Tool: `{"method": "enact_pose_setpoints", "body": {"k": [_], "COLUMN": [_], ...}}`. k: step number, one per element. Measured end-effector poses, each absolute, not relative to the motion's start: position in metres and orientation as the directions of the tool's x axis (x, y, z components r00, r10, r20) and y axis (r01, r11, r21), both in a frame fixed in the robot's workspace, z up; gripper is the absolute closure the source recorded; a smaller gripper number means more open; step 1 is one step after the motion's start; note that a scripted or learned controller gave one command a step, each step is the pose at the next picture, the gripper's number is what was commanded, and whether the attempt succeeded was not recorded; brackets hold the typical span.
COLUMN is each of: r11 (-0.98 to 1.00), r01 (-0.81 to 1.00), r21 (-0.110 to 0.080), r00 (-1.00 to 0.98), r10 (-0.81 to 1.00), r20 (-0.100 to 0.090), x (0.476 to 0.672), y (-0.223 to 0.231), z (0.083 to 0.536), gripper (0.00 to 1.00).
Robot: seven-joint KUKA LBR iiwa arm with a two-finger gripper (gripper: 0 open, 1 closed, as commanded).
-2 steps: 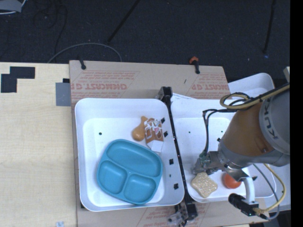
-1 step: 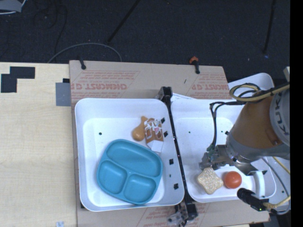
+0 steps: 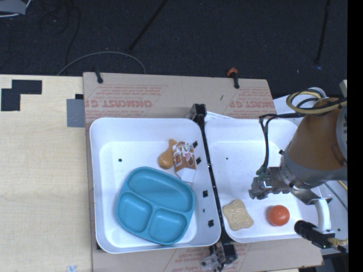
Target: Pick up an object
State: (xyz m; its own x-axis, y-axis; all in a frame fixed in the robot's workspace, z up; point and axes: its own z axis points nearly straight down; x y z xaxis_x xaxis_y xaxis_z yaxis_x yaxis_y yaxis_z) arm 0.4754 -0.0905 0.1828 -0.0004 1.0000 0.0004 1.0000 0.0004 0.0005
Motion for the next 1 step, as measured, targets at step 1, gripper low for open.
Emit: {"method": "enact_pose_setpoints", "body": {"k": [1], "r11": [0.0], "r01": [1.0], "r21": [0.002], "r00": [0.0], "r10": [1.0], "r20": [0.0], "x": [0.4763], "y": [-0.0914], "z": [0.2251], "gripper": [1.0]}}
